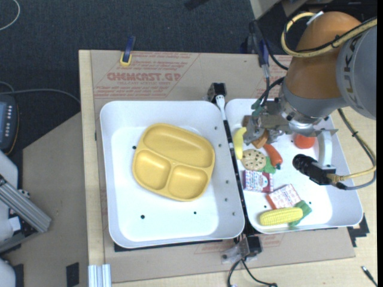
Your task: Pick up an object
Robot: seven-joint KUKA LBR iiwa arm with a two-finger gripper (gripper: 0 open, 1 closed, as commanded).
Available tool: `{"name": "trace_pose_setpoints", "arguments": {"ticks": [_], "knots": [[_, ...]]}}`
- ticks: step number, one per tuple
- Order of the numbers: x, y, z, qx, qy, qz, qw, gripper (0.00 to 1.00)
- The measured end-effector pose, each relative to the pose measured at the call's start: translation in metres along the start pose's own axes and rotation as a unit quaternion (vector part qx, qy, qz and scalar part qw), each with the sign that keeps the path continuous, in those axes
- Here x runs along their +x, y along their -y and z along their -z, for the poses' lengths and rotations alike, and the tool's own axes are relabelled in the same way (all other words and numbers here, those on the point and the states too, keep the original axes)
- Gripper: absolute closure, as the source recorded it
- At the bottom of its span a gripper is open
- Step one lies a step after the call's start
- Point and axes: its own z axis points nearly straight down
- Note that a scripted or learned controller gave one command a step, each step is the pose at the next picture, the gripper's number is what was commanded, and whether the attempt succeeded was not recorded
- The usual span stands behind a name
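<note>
The two-finger gripper (258, 130) is low over the upper left part of the right-hand shallow white bin (350, 196), among a cluster of toy food. Whether it is spread or pressed together cannot be told from this view; the wrist and cabling mask the tips. A small brown piece (260, 141) lies directly beneath the tool, but no object is visibly pinched.

Just beside the gripper: a yellow banana-shaped toy (239, 143) against the bin's left wall, a round tan chocolate-chip cookie (253, 159) below it, and an orange carrot-shaped toy with green top (274, 155) to the cookie's right. Further toward the near edge lie a red-and-white printed packet (257, 182), a second pink-and-white packet (285, 195), and a yellow corn cob with green husk (281, 216). A red-orange round item (304, 140) sits partly under the arm.

Assessment: the approach appears made, with the tool down at the cluster; a grasp is not confirmed and the lift remains outstanding. Crowding near the tips makes a clean pick uncertain.

The left-hand white bin (119, 160) holds a yellow plastic three-compartment plate (173, 161), well apart from the gripper. Both bins rest on a pale board printed with red lettering (143, 73), a yellow clamp (126, 57) at its far edge. Dark grey carpet (90, 11) surrounds the bench; loose cables run near the arm.
</note>
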Motion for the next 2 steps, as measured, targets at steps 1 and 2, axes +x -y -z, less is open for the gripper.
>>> {"name": "trace_pose_setpoints", "arguments": {"ticks": [1, 2], "knots": [[-0.003, 0.003, -0.001, 0.000, 0.000, -0.001, 1.0000, 1.00], [-0.012, -0.006, -0.016, 0.000, 0.001, -0.001, 1.0000, 1.00]]}}
